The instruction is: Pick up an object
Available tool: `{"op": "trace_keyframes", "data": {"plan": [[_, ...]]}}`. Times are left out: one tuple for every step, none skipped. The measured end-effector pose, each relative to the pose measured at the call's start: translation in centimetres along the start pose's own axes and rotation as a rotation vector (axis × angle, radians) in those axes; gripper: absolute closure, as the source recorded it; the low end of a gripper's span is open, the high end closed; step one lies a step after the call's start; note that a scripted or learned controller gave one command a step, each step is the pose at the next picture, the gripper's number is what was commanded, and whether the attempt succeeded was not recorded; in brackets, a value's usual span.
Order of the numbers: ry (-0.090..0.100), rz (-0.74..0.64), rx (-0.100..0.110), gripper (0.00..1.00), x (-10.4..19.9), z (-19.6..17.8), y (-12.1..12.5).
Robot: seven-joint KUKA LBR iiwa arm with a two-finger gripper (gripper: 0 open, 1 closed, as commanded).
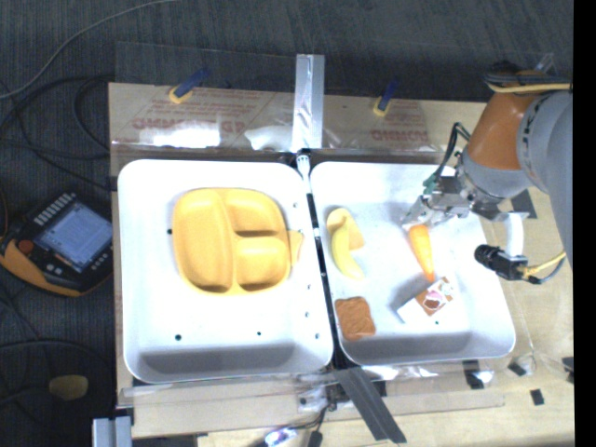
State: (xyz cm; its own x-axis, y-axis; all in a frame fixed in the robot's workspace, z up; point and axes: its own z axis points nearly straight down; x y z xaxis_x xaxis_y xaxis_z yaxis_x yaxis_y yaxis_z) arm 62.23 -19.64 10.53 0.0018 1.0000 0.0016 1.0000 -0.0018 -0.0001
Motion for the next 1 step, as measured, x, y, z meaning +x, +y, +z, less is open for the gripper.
{"op": "trace_keyframes", "data": {"plan": [[-0.002, -0.002, 0.001, 1.0, 3.12, -10.69, -0.01]]}}
